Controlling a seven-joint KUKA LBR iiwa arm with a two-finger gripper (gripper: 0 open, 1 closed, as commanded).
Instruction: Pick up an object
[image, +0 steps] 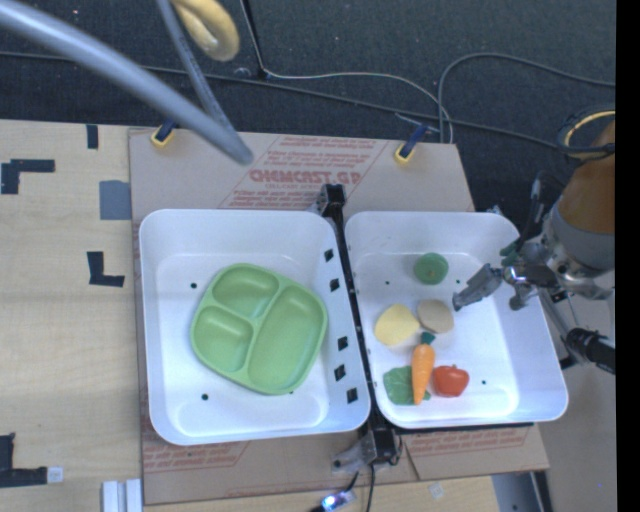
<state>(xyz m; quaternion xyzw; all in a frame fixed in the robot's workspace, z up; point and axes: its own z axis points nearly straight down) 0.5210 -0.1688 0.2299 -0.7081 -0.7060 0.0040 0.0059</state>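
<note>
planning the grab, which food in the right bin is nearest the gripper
The tan round piece, just below-left of the gripper; the others lie farther off.

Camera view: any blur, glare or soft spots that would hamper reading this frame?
Camera view: lighting is even, with the white bins bright but not blown out; the grey pole crossing the top left is out of focus; the pincer is slightly soft; the carrot and green tray read sharply.

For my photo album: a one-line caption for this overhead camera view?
Robot gripper hovers over toy food in the right bin; green tray fills the left.
</note>
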